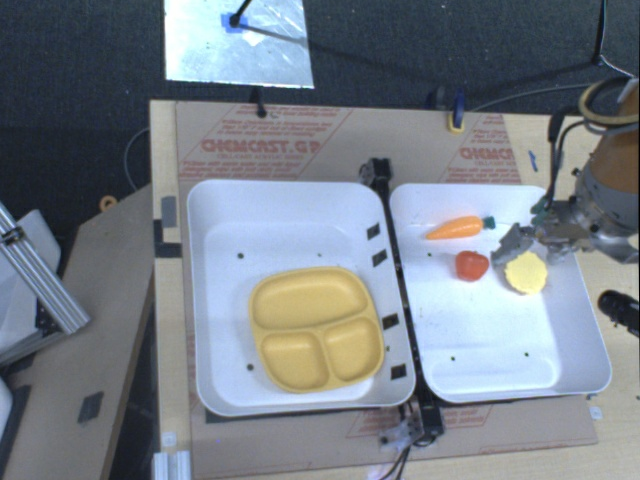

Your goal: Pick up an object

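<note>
The tool (pixel 516 243) reaches in over the right edge of the worktop (pixel 300 133) and sits low in the right bin (pixel 500 373), in its far half. Its grey fingers point toward the left; whether they are spread or closed cannot be told, and nothing is seen between them. Just beside the tool, on its near side, lies a pale yellow round piece (pixel 527 275), touching or almost touching the fingers. A red tomato-like piece (pixel 472 265) rests just to the left of that. A toy carrot (pixel 458 228) with a green tip lies near the bin's far wall, lengthwise along it. The left bin (pixel 225 218) holds a yellow divided plate (pixel 315 326) with three compartments, set toward the near edge of the worktop.
</note>
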Controlling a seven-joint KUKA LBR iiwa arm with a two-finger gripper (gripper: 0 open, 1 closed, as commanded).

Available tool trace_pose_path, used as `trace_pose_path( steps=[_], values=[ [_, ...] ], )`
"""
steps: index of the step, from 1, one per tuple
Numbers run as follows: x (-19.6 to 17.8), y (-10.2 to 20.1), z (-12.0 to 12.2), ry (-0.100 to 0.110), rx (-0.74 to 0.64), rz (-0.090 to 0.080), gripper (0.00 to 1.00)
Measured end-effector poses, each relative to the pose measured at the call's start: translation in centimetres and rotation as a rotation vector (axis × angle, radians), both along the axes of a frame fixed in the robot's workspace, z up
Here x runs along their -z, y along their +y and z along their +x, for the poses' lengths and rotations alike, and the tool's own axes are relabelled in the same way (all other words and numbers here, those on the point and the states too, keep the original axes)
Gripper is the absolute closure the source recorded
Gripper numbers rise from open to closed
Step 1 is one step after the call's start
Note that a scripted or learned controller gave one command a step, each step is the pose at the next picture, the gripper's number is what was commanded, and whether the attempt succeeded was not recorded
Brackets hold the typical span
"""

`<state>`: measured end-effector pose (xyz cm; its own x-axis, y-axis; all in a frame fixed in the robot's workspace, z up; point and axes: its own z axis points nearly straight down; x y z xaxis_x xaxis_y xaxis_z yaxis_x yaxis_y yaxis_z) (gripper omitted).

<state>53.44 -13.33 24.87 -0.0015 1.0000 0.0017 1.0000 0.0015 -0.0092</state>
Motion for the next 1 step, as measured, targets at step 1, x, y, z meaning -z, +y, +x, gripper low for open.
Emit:
trace_pose_path(
  steps=[1],
  values=[
    [-0.54, 0.02, 0.23, -0.011, -0.003, -0.002, 0.0]
  ],
)
